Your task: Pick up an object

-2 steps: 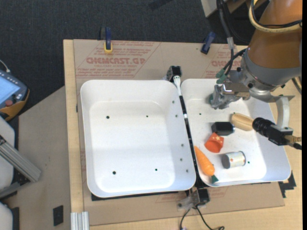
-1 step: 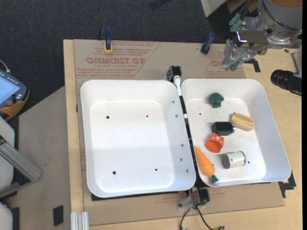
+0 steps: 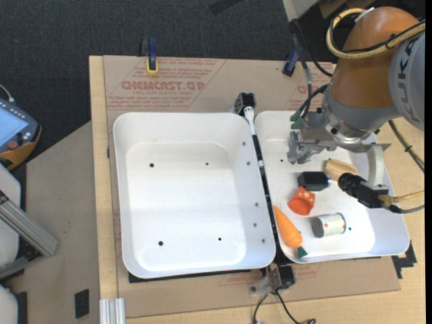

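The hand [image 3: 300, 150], its grip impossible to tell, hovers in the right bin [image 3: 388, 238]; carrot [image 3: 289, 227] and can [image 3: 329, 225] lie unpicked.

Grey arm [image 3: 405, 59], orange band, black cables

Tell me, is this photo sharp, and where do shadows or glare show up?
Camera view: mostly sharp, the carrot and small cylinder crisp. The left bin has a soft grey shadow inside. The orange arm band shows a gentle sheen; the gripper looks slightly soft.
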Tool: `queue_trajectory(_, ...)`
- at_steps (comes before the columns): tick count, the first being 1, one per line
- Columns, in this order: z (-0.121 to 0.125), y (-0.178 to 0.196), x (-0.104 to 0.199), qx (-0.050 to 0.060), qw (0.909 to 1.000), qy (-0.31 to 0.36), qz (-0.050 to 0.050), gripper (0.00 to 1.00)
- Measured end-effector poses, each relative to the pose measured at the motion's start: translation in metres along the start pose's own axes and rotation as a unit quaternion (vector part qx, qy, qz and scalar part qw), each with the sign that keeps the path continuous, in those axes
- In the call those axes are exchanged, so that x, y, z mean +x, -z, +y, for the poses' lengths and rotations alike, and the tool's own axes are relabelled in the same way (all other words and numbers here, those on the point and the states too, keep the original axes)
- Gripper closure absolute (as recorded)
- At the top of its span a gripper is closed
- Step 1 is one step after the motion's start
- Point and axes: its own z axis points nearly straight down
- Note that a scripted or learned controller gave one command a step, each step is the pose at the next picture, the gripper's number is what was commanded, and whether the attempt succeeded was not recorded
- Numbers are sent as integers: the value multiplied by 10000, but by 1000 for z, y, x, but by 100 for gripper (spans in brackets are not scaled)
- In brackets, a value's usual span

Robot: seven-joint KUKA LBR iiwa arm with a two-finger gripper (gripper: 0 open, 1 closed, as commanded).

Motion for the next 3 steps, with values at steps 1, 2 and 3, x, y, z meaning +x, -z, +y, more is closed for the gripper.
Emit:
queue_trajectory(1,6,109,35,-153,9999,46,8,100)
queue_trajectory(2,-42,31,-4,-37,10000,-9,0,100)
queue_trajectory(3,-25,167,29,-183,9998,46,8,100)
